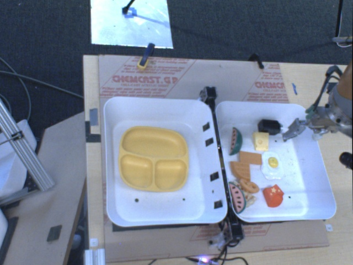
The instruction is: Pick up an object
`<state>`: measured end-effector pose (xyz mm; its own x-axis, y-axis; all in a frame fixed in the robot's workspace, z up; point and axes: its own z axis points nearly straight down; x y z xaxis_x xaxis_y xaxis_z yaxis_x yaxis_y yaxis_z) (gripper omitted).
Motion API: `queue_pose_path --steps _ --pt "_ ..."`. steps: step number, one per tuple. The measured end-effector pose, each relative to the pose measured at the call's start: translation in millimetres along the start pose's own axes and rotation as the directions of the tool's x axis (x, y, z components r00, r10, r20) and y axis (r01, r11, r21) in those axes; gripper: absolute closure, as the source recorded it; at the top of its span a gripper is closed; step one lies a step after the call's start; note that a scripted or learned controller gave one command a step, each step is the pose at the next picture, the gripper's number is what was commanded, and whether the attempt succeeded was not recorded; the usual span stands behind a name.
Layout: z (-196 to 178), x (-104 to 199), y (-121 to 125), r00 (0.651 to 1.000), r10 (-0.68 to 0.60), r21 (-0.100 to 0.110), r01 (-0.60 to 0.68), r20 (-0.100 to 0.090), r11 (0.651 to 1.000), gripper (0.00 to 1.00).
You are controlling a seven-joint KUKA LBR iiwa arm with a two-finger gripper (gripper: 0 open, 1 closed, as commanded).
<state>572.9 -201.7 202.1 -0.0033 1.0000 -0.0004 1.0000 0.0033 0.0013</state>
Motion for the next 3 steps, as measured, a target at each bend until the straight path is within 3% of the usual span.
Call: queue_pose_path --steps 1,2,3 --pt "116 49 -16 1.0 -0.003 0.005 0.003 -0.004 1.0 0.0" --pt "98 44 -12 1.0 -0.001 -0.008 0.001 0.003 1.0 1.0" --pt "87 44 -12 1.0 -0.001 -0.01 0.001 0.003 1.0 1.0"
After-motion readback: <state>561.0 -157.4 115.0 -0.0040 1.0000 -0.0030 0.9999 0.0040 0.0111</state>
